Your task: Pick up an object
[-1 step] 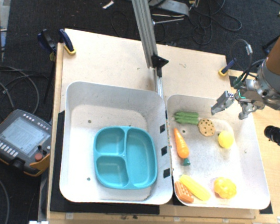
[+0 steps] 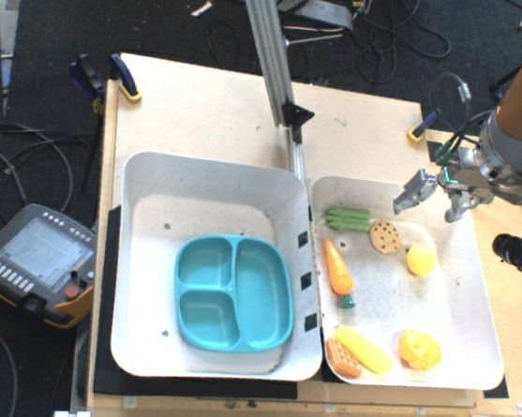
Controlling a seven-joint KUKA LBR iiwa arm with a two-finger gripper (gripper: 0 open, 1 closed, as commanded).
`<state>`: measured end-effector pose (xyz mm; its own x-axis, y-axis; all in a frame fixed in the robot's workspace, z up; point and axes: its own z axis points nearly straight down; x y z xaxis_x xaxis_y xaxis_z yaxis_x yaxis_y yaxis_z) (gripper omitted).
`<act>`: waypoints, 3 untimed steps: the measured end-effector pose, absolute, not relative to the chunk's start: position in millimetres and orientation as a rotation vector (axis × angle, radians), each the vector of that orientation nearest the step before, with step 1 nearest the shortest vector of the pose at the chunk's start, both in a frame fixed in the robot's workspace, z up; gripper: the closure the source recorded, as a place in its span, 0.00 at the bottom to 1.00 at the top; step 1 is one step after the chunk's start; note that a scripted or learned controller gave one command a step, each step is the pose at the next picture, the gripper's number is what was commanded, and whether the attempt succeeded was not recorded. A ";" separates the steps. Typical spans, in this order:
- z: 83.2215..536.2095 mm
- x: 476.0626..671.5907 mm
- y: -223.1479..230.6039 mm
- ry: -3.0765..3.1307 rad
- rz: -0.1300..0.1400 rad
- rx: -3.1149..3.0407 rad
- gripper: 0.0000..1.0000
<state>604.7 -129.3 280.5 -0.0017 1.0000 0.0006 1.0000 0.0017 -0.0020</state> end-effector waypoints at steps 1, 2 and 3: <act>217.2 599.0 -127.5 -2.217 0.007 -2.218 0.00; 171.5 595.8 -133.0 -2.217 0.006 -2.219 0.00; 114.8 585.0 -128.6 -2.217 0.006 -2.218 0.00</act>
